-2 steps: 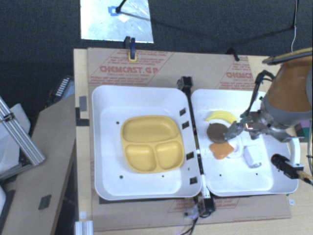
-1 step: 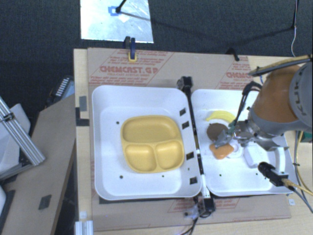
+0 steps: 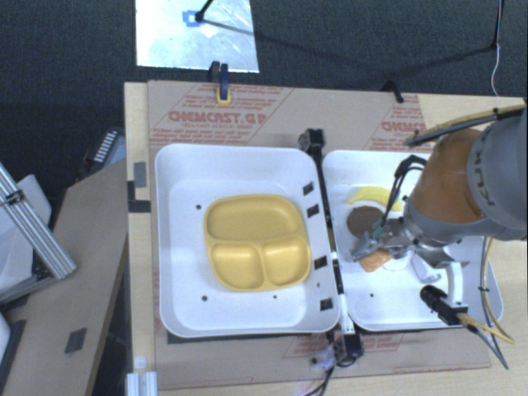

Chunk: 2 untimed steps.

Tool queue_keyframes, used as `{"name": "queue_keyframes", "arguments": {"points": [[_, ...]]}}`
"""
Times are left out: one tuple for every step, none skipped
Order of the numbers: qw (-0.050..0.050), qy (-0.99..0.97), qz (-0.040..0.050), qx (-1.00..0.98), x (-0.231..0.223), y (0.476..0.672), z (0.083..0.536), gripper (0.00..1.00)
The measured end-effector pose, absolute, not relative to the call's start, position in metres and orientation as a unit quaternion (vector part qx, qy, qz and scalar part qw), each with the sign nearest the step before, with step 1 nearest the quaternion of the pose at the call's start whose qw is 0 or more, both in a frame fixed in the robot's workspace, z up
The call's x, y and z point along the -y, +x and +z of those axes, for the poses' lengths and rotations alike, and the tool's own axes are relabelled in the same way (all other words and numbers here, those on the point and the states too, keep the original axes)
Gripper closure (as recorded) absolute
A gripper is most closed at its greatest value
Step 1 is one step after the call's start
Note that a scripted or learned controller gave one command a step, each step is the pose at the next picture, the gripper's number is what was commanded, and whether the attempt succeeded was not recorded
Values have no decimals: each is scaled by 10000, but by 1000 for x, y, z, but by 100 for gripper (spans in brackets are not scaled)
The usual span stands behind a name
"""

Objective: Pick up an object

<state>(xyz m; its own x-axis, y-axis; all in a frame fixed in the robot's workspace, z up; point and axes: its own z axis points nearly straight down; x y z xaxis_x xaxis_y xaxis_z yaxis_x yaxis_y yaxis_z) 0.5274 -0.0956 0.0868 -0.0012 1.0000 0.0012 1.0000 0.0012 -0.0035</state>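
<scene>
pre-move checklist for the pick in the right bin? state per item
1. Gripper down inside the right bin: ok.
2. Target in reach: orange object lies right under the gripper: ok.
3. Object seen between the fingers: cannot tell.
4. Neighbours apart from target: brown round object and yellow banana-shaped object sit very close by: not ok.
5. Yellow divided tray lies in the left bin, away from the arm: ok.

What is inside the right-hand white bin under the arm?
The right bin holds a yellow banana-shaped piece, a brown round object and an orange piece at the gripper. The arm covers the rest.
</scene>
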Motion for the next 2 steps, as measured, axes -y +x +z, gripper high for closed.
{"name": "queue_keyframes", "arguments": {"points": [[-21,-7067,-9,7075,97,530,101,100],[-28,-7060,-17,7082,103,537,149,100]]}}
